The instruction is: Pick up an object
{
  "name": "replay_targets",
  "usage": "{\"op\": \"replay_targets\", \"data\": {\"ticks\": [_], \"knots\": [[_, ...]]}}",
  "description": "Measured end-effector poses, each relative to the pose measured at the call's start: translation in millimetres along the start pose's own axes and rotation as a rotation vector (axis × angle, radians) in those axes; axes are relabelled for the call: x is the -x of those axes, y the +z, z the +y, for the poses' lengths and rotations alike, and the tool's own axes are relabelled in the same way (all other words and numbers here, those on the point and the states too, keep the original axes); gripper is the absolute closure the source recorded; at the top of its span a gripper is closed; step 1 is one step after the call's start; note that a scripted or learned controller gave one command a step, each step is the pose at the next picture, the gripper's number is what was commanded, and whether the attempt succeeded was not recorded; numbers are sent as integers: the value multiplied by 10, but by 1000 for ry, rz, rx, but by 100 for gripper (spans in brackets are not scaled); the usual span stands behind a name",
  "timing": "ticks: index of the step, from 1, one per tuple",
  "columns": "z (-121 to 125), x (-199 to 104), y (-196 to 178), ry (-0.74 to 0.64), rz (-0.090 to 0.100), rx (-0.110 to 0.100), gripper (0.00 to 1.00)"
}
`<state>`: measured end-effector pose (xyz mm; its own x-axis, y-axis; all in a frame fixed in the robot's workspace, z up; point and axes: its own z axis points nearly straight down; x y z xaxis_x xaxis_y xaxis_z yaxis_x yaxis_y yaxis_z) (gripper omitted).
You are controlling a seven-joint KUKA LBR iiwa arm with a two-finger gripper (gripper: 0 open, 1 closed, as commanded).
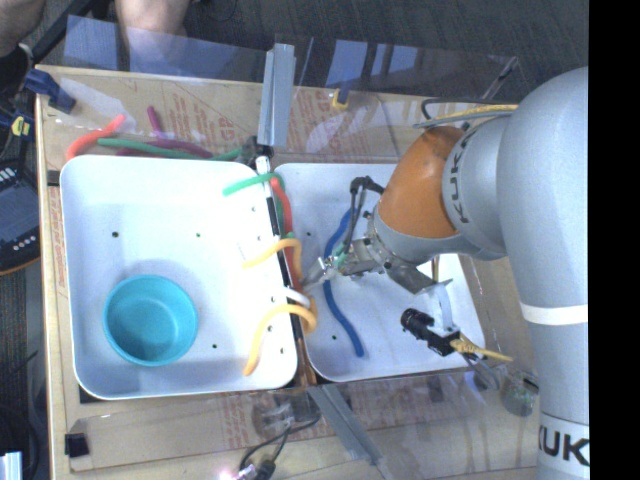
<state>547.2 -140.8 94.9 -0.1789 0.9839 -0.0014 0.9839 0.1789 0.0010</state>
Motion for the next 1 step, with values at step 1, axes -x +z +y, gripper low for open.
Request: {"op": "replay_targets", "data": {"ticks": [1], "knots": [[-4, 0, -90, -5, 0, -3, 100]]}}
